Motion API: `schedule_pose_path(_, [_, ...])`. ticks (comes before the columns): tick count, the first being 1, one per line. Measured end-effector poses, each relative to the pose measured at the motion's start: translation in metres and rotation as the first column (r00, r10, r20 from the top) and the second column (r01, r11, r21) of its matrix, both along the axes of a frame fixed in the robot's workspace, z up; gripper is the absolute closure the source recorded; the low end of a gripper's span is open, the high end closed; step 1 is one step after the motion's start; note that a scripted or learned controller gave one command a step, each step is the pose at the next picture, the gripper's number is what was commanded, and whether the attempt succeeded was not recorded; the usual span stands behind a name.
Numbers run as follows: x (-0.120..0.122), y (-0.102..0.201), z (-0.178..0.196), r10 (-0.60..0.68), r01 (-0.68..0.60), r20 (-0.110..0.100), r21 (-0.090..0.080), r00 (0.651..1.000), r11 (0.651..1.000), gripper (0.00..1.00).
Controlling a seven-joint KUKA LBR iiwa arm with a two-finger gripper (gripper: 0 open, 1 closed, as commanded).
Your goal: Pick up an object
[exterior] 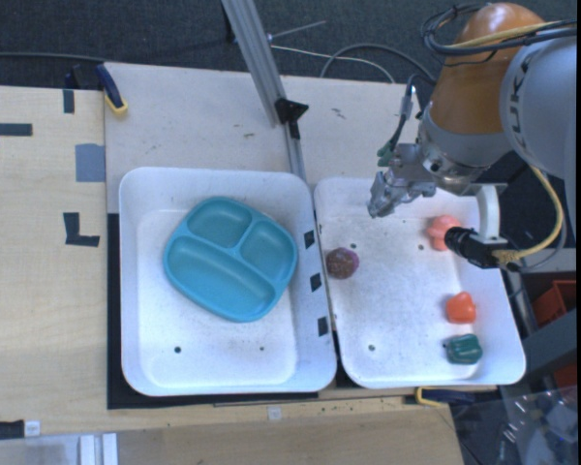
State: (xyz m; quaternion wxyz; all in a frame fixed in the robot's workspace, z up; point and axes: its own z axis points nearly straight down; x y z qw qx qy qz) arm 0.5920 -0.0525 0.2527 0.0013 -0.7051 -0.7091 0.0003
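The right bin (407,356) holds a purplish-brown ball (342,262) near its left wall, a pink piece (442,229) at the right, an orange piece (461,307) below it and a dark green block (463,348) near the front right corner. My gripper (382,202) hangs over the back part of the right bin, up and to the right of the ball and left of the pink piece. Nothing shows between its fingers.
A blue divided plate (231,257) lies in the left bin (145,356). A slanted metal post (259,51) rises behind the bins. Cables (537,211) loop beside the arm at the right, over the bin's right edge.
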Motion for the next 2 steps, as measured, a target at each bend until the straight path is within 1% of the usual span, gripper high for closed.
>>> schedule_pose_path(1, [-0.026, 0.041, -0.016, -0.001, 0.001, -0.002, -0.001, 1.0, 1.0, 1.0])
schedule_pose_path(2, [-0.054, 0.09, -0.03, 0.0, 0.0, -0.003, 0.0, 1.0, 1.0, 1.0])
